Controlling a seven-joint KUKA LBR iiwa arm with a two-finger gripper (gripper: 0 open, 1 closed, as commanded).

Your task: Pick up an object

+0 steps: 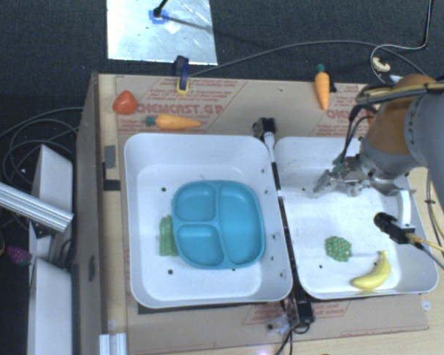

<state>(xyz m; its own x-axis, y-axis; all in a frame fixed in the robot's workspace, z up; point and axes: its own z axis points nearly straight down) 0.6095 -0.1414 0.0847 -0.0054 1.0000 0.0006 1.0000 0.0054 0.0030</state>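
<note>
The bench (207, 106) carried two white bins: the left bin (144, 198) and the right bin (303, 220), touching along a dark divider. The arm (418, 128) reached in from the right over the right bin's upper part. A blue divided plate (218, 224) lay in the left bin, a green item (166, 237) touching its left edge. The gripper (339, 183) sat low at the right bin's upper half, fingers spread, nothing between them. In the right bin's lower half lay a banana (374, 274), a green cluster (338, 248) just beside it, well apart from the gripper. Outside the bins: two carrots (176, 122), (323, 89) and a tomato (124, 103).
</note>
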